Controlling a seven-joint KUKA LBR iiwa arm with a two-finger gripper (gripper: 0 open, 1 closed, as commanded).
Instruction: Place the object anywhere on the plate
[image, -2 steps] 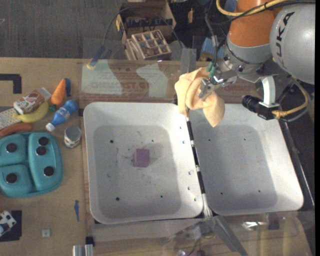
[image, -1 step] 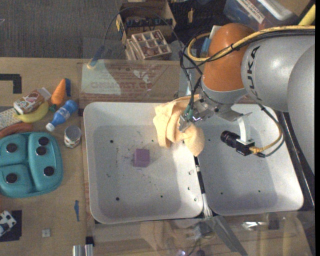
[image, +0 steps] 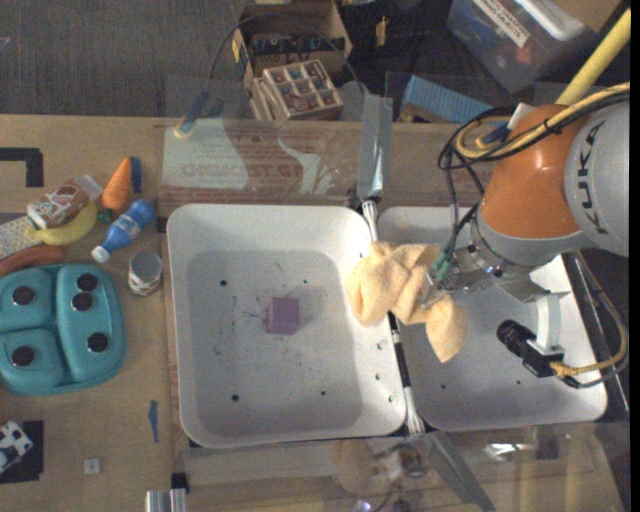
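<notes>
Watching remotely, I saw the yellow cloth (image: 400, 290) draped over the divider between the left bin (image: 190, 400) and right bin (image: 520, 400), directly left of the gripper (image: 442, 277) and touching it. Its long axis ran left-right, tail sagging lower right (crumpled). Grip state: I couldn't tell. No clear plate; small purple square (image: 283, 315) sat further left.

- A pale yellow cloth (image: 405, 293), soft and crumpled, is draped across the raised divide where the two white bins meet.
- One bunched part overhangs the left bin's right edge; a drooping corner hangs into the right bin.
- A small, flat purple square (image: 283, 315) lies near the left bin's middle, apart from the cloth.
</notes>
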